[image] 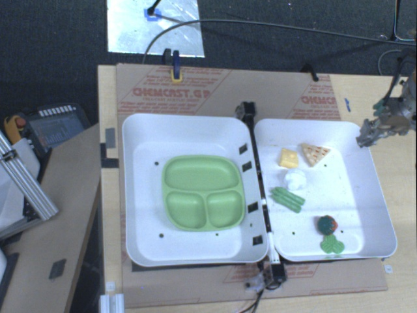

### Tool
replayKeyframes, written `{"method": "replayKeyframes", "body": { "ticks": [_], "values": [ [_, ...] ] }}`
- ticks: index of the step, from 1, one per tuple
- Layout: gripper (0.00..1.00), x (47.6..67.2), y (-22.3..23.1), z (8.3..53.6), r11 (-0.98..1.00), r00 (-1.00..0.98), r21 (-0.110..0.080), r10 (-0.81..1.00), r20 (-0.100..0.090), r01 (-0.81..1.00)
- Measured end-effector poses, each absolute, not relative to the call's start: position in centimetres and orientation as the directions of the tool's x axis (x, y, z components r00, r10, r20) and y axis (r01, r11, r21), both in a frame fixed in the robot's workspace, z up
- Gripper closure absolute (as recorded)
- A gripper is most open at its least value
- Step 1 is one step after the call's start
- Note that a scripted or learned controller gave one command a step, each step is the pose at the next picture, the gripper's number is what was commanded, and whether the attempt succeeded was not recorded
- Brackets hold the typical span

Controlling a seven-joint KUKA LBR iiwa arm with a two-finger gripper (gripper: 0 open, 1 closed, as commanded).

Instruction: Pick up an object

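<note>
Camera view shows the gripper [369, 135] hanging at the far right edge of the right bin [378, 194], just over its rim, and whether it is spread or closed cannot be told at this size; nothing shows in its grasp. Every candidate lies to the gripper's left, further into the bin and mostly nearer the camera. Closest is the triangular wedge [315, 153], a short way left and slightly nearer, its point aimed down toward the camera. Just beyond it sits the yellow block [288, 158], with a white lump [295, 180] below that. The green bean pod [287, 199] lies further left and nearer still, its long axis slanting from upper left to lower right. A red and green ball [327, 224] and a flat green leaf [332, 245] rest near the front wall, almost straight toward the camera from the gripper and somewhat left. The left bin [140, 175], holding a green divided tray [201, 192], lies well apart on the far side. By this reading the wedge asks for the shortest travel: leftward, then down.
</note>
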State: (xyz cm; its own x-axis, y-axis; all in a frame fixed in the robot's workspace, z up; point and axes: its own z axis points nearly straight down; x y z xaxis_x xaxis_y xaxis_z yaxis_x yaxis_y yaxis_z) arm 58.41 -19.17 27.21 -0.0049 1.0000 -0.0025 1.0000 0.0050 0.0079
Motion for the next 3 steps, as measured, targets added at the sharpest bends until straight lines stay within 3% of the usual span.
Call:
{"method": "replayKeyframes", "body": {
  "ticks": [3],
  "values": [
    [1.0,55.0,-5.5,24.5,0.007,-0.007,0.0,1.0,0.001,1.0]
  ]
}}
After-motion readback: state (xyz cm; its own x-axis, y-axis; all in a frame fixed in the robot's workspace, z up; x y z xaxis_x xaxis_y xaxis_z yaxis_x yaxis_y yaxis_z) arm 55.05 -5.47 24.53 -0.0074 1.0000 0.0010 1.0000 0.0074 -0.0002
